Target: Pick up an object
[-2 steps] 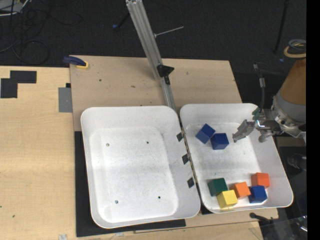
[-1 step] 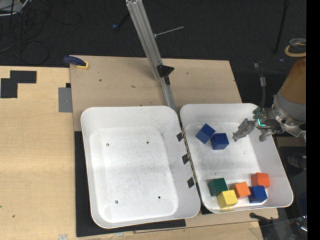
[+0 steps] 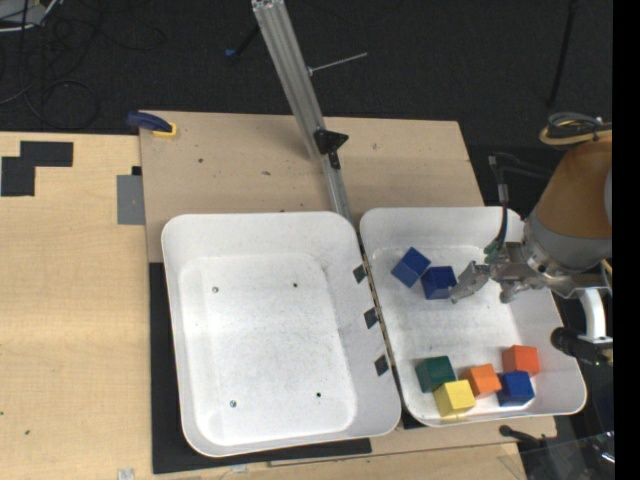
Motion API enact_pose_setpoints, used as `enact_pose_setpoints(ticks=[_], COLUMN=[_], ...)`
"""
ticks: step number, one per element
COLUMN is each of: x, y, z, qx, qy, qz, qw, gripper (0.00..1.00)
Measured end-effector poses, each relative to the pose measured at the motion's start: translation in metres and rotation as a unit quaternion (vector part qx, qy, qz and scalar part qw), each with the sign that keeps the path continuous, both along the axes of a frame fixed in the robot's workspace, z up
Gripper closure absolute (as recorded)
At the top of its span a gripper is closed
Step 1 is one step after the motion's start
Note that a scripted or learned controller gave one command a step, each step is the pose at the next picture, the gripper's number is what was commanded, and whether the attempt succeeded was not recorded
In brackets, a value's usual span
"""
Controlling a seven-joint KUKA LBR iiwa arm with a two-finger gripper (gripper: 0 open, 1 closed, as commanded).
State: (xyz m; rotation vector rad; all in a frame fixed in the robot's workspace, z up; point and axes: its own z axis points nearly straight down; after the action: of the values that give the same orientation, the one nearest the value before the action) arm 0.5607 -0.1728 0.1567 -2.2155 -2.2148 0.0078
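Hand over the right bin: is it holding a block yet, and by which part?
Nothing is held. The hand hangs beside the blue cube in the right bin, with no block between its fingers.

Bins, white, shallow: 2, the left bin (image 3: 265, 333) and the right bin (image 3: 470, 230), side by side on the surface.
Blocks, total: 7, all inside the right bin.
Blue blocks: 3, with two (image 3: 410, 266) (image 3: 438, 282) touching near that bin's middle and one (image 3: 516, 387) at its near right corner.
Orange blocks: 2, one (image 3: 521, 360) and one (image 3: 484, 378), beside that corner blue block.
Green blocks: 1 (image 3: 434, 372), near the bin's front edge.
Yellow blocks: 1 (image 3: 455, 396), just beside the green block.
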Motion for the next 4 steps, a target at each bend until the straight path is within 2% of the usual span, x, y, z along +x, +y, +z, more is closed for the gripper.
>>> enact_pose_setpoints(ticks=[1, 2, 3, 4], x=[-0.004, -0.004, -0.004, -0.004], y=[-0.007, -0.006, -0.007, -0.017], z=[-0.048, -0.065, -0.055, -0.008], qx=[-0.0002, -0.0008, -0.0002, -0.0019], qy=[-0.001, -0.004, -0.004, -0.006], qz=[0.0, -0.001, -0.004, -0.004], qw=[1.0, 1.0, 1.0, 1.0], gripper=[0.0, 0.0, 1.0, 1.0])
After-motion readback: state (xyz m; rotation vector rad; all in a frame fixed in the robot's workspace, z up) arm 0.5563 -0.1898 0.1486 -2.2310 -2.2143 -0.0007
